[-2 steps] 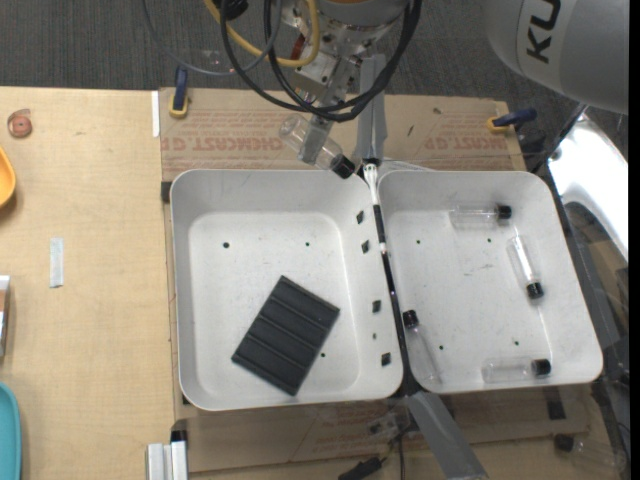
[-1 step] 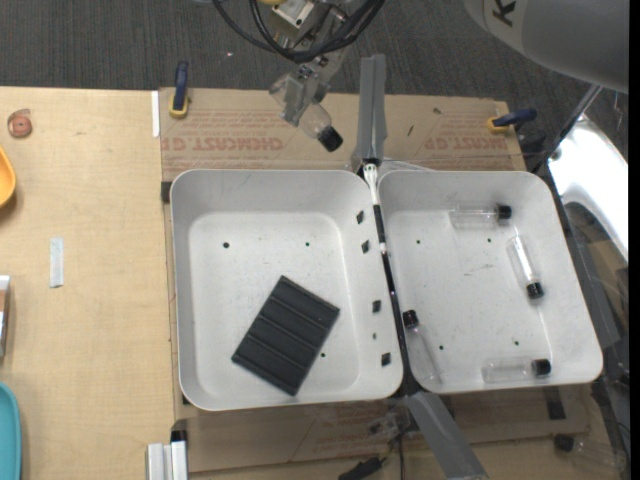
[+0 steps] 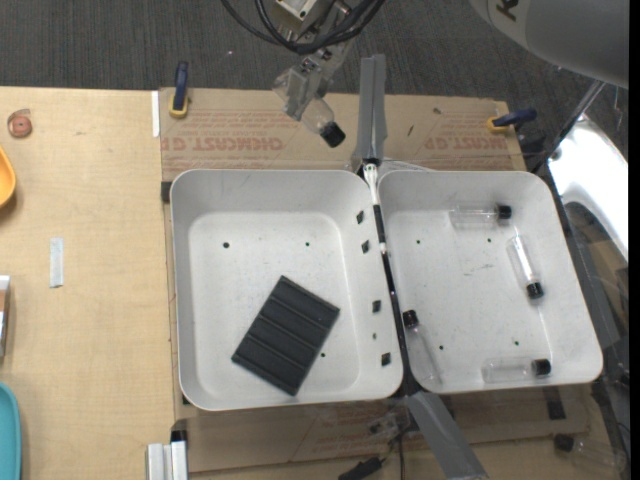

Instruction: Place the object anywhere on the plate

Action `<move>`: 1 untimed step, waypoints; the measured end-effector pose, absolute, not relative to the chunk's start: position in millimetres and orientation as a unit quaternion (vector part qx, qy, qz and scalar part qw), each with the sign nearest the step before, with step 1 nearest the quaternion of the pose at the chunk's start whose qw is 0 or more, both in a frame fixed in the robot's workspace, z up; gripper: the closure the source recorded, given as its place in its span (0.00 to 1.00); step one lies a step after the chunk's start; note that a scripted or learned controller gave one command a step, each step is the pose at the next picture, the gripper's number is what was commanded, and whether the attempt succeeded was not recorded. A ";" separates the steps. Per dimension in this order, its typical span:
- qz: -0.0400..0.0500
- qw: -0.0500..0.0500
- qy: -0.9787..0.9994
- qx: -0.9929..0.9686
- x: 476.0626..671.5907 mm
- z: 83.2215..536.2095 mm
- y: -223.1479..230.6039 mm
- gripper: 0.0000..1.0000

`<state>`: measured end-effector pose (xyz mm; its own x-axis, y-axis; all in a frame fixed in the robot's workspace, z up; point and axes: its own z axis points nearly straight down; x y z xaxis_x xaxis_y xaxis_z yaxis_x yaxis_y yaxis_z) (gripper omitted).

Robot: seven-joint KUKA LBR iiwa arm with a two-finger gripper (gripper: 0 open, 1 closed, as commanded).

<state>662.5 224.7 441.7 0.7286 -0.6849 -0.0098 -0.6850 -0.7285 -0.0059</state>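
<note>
1. Wooden counter (image 3: 80,218) with a cardboard sheet (image 3: 430,138) under the left bin (image 3: 190,268) and right bin (image 3: 570,298); dark carpet (image 3: 100,18) behind.
2. Black ridged plate (image 3: 287,334) lies slanted in the left bin; three spare tubes (image 3: 522,265) lie loose in the right bin.
3. Arm (image 3: 560,8) is cut off by the top edge; the fingers are hard to make out.
4. Gripper (image 3: 312,103) hangs over the cardboard behind the left bin, clamped on a clear capped tube (image 3: 325,126), well apart from the plate.

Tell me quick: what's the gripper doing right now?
Gripper: closed on a clear vial, black-capped end hanging below the fingers.
</note>
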 end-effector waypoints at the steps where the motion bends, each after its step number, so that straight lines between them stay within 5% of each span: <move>1: 0.005 0.007 0.373 -0.928 664.5 449.0 222.0 1.00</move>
